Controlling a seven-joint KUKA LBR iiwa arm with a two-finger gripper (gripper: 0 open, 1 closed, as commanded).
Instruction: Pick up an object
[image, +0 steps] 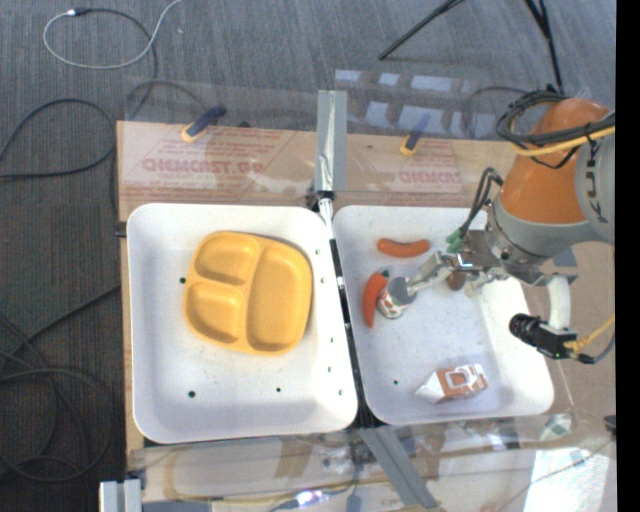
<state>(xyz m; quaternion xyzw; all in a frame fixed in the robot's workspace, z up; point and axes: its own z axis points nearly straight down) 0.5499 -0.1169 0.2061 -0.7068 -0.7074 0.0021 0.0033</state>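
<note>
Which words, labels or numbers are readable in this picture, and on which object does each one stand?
Red print on the left cardboard sheet: blurred and seemingly mirrored, not readable.
Red print on the right cardboard sheet: too blurred to read.
Orange label on the small carton in the right bin: too small to read.

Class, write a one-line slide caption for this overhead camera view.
Gripper low in right bin beside carrot; sausage and carton nearby; yellow tray in left bin.
</note>
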